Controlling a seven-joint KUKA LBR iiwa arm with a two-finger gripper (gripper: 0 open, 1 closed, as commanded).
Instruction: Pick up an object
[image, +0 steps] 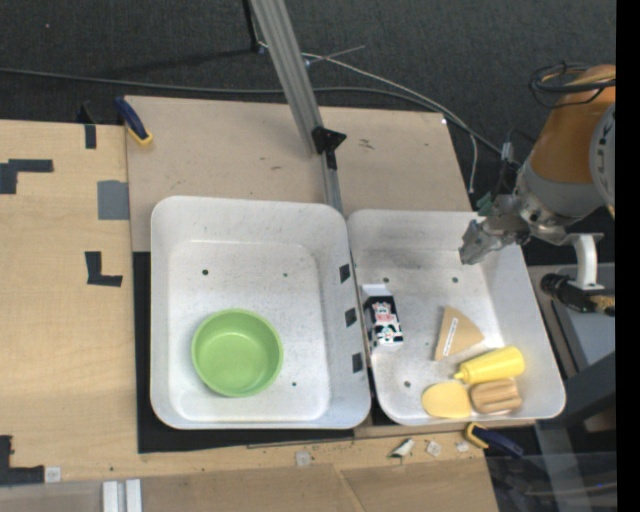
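Observation:
My gripper (478, 245) hangs over the far right edge of the right bin (420, 240), with nothing visible between its fingers. In that bin lie a small black and white carton (384, 322) by the left wall, a tan wedge (457, 334) in the middle, and a yellow cylinder (491, 364), a yellow round piece (447, 400) and a tan block (496, 398) at the near right corner. A green bowl (237, 352) sits in the left bin (250, 230). All objects lie below and left of the gripper, apart from it.
A slanted metal pole (300, 95) runs from the top down to the seam between the bins. Blue and yellow clamps sit at the bench's far left (134, 121) and near right (490, 438). Cables (400, 85) trail behind the right bin.

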